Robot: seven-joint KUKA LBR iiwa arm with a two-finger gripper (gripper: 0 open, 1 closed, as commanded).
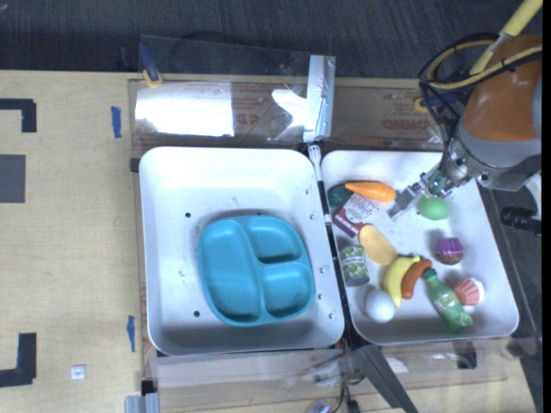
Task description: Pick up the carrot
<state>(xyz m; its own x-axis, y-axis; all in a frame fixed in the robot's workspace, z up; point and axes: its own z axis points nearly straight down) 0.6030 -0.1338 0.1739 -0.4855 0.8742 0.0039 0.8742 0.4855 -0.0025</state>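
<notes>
Jaws beside carrot (371, 190) lying crosswise, left-right.

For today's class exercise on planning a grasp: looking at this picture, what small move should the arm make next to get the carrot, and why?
Probably a short shift toward the picture's left. The gripper sits in the right bin just right of the carrot, which lies across the bin's upper left, apart from the lime-green piece. Nothing shows between its fingers, so it likely needs centring over the carrot first.

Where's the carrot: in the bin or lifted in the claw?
In the bin. The carrot lies flat on the right bin's floor near its far-left corner. The claw hovers just right of its tip, not around it.
</notes>
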